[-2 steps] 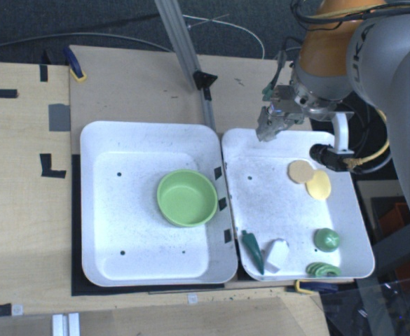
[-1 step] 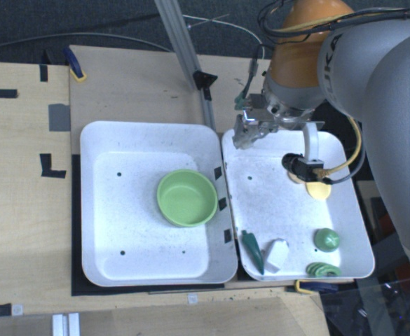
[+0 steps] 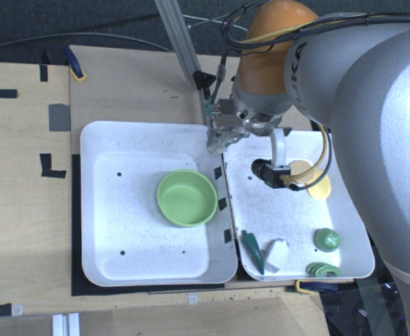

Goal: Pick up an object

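Arm: the grey arm [image 3: 359,110] with its orange band [image 3: 275,26] is seen entering from 3 o'clock and reaching toward the centre of the view.
End effector: the end effector [image 3: 219,140] is seen over the top rim where the two bins meet, at about 12 o'clock of the seam; whether it is open or closed cannot be told, and nothing is seen held by it.
Left bin: the left bin [image 3: 106,187] is seen resting on the surface [image 3: 15,208], side by side with the right bin [image 3: 289,215].
Green bowl: a green bowl [image 3: 186,198] is seen upright in the left bin, toward its 3 o'clock side, well apart from the end effector at about 7 o'clock of it.
Yellow piece: a pale yellow object [image 3: 315,182] is seen in the right bin at about 2 o'clock, partly hidden by the arm's black fitting [image 3: 269,173].
Green ball: a small round green object [image 3: 326,240] is seen at about 4 o'clock in the right bin.
Green discs: a flat green ribbed object [image 3: 323,269] is seen at the bin's 5 o'clock corner.
White block: a small white object [image 3: 277,252] is seen near the bottom rim, just beside a dark green pointed object [image 3: 252,250] at its 9 o'clock.
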You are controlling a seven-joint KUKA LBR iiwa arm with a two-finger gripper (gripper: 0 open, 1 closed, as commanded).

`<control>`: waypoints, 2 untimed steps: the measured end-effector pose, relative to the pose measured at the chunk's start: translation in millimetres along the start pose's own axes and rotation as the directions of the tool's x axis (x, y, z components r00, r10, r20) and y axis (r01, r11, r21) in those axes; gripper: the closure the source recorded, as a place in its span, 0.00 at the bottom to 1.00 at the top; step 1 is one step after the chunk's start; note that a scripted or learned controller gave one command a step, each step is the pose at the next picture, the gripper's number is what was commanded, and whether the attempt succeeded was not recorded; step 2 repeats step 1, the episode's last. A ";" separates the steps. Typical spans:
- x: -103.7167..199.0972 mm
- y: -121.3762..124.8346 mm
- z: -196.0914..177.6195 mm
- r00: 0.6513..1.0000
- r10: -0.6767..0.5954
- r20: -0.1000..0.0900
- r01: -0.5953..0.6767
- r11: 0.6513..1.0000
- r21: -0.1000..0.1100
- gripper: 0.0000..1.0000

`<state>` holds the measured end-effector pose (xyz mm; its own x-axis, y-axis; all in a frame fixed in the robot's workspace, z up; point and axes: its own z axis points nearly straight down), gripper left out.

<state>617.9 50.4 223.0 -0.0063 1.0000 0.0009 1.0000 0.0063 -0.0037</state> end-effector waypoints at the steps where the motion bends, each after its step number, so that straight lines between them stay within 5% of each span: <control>1: 48.8 -3.7 7.6 1.000 0.001 0.001 -0.001 1.000 0.000 1.00; 2: 48.8 -3.7 7.6 1.000 0.001 0.001 -0.001 1.000 0.000 1.00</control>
